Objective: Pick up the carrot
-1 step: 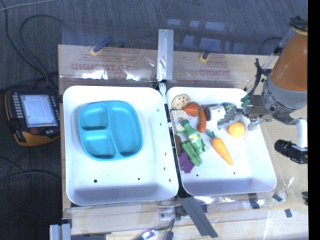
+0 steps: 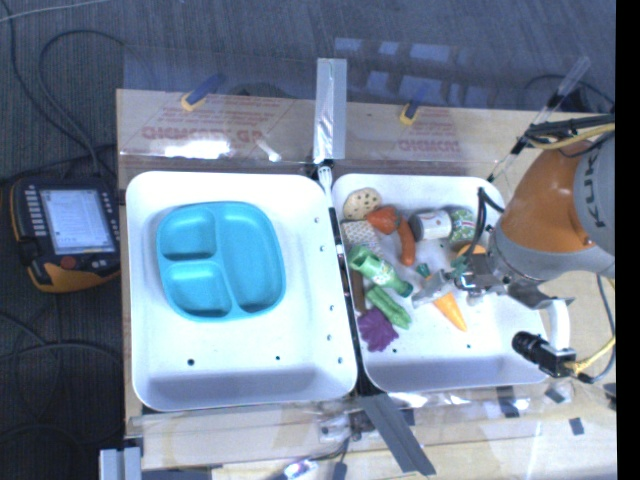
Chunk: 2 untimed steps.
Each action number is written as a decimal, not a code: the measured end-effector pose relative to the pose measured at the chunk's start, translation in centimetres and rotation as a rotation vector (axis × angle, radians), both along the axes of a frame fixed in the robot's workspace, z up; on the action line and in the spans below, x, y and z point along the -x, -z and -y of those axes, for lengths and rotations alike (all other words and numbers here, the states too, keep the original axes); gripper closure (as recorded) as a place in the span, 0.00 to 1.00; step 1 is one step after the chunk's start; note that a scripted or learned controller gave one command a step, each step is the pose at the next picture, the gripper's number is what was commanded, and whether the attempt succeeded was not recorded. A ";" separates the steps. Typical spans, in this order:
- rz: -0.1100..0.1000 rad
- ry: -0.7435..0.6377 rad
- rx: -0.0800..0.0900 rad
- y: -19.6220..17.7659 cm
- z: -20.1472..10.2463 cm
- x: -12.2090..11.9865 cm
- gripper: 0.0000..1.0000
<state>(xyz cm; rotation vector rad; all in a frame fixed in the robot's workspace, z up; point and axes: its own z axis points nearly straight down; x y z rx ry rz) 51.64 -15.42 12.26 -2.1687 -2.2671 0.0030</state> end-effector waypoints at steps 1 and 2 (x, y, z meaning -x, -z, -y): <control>0.000 -0.001 -0.001 -0.9 -0.1 0.0 1.00; -0.001 -0.001 -0.001 -0.9 -0.1 0.0 0.00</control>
